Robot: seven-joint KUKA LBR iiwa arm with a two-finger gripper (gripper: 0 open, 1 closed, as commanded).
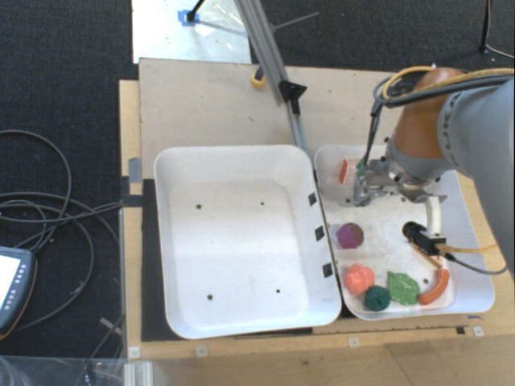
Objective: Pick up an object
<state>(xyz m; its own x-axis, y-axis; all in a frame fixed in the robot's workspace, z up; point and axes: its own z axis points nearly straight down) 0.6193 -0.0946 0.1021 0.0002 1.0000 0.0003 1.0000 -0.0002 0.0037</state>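
The gripper hangs low over the upper part of the right bin, whether its jaws are spread or pressed together I cannot tell; below it lie a purple object, orange ball, dark green ball and green piece

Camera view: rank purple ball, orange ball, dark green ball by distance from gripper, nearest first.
From the gripper:
1. purple ball, just below it in the right bin
2. orange ball, lower, near the bin's front
3. dark green ball, at the front edge
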